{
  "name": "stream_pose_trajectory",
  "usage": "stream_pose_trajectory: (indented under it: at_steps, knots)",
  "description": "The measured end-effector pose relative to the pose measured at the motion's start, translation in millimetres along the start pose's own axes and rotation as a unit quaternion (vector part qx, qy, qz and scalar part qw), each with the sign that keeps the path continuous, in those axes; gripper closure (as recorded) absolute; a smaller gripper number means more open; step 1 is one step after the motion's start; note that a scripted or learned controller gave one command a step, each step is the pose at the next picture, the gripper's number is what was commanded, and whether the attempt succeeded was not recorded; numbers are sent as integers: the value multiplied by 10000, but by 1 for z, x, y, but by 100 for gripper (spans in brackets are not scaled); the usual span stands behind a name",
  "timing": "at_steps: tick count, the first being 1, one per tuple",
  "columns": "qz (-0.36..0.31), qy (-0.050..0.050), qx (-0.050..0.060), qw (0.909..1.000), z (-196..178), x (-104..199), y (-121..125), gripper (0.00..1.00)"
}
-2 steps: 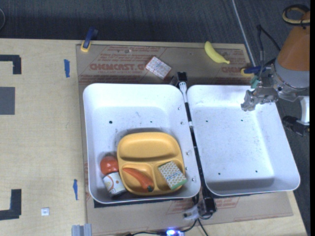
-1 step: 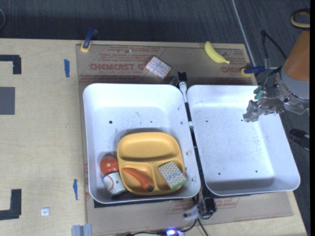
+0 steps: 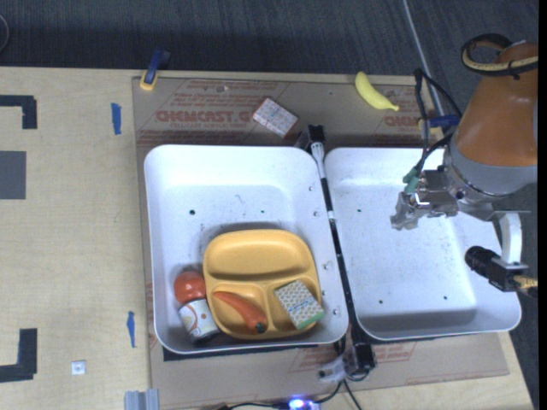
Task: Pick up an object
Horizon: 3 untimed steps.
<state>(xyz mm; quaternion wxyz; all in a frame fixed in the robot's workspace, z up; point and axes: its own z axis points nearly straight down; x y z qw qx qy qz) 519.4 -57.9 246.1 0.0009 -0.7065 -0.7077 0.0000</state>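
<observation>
The left bin [image 3: 171, 186] holds a yellow divided plate [image 3: 255, 263] in its near half. An orange carrot-shaped item [image 3: 239, 308] and a small patterned block [image 3: 297, 304] lie in the plate's front compartments. Beside the plate's left edge sit a red rounded object [image 3: 188, 286] and a white and orange can [image 3: 197, 319]. My gripper [image 3: 408, 212] hangs over the upper middle of the right bin [image 3: 427, 314], apart from every object, with nothing seen in it.
Behind the bins, on the cardboard, lie a yellow banana [image 3: 374, 92] and a small patterned box [image 3: 273, 116]. A blue clamp [image 3: 154, 67] sits at the cardboard's far left corner. A black rail [image 3: 329, 220] runs between the bins.
</observation>
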Motion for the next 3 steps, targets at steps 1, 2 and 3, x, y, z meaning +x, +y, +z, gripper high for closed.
stream_pose_trajectory:
  at_steps: [1, 2, 3]
  knots:
    - [8, -3, -4, 10000, 16, 18, -40, 100]
    - [5, 0, 4, 10000, 25, 31, -40, 100]
    - [13, -2, 5, 10000, 41, -1, -40, 100]
